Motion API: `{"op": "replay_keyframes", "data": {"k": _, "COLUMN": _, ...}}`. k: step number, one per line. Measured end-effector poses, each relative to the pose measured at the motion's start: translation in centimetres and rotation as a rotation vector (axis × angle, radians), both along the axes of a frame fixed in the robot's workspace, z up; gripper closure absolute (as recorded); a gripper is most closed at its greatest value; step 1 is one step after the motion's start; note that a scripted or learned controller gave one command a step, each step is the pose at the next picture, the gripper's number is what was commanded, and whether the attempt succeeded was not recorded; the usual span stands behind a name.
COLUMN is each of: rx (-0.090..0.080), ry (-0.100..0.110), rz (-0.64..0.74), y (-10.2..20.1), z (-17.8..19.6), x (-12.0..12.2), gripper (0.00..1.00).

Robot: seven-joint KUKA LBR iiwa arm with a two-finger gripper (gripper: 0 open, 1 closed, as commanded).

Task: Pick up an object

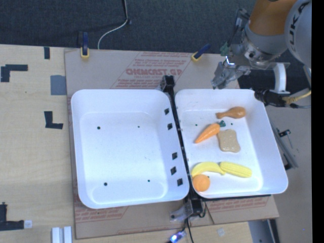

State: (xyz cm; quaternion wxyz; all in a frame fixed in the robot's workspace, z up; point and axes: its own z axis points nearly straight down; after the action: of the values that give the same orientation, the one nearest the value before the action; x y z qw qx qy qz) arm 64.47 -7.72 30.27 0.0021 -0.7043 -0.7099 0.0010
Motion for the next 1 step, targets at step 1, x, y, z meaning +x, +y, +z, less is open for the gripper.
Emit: {"op": "replay_keyframes", "data": {"k": 1, "rx": -0.002, "ry": 0.006, "rz": -0.012, "y": -3.18, "z": -5.04, "x": -6.50, "gripper": 1.00}}
